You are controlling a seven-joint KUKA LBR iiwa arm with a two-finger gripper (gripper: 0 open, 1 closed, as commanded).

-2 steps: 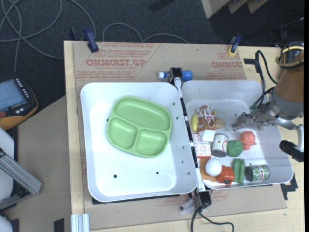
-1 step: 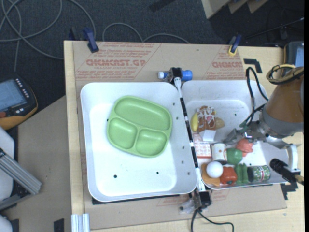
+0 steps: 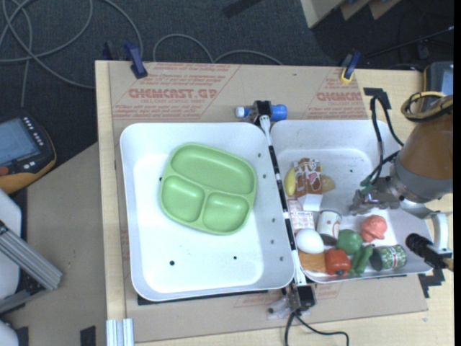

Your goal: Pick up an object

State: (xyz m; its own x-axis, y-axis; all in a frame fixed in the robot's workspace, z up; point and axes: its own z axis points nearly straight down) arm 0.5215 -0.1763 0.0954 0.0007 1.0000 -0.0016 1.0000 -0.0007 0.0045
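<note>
The right bin [image 3: 338, 139] holds a heap of toy food along its near side. A salmon-pink piece [image 3: 373, 228] lies at the right of the heap, with a green pepper [image 3: 351, 241], a red tomato [image 3: 336, 260], a white egg [image 3: 310, 241] and a green-labelled can [image 3: 390, 257] around it. A yellow banana [image 3: 290, 181] and a brown printed packet [image 3: 310, 176] lie further back. My gripper [image 3: 365, 199] hangs over the right bin's right part, just behind the pink piece. Nothing is seen held in it.
The left bin [image 3: 144, 215] carries a green divided plate [image 3: 207, 189]. A small white cup with a red band [image 3: 328, 222] stands near the egg. A black clip [image 3: 263, 111] joins the bins at the back. Cables run along the right bin's far right side.
</note>
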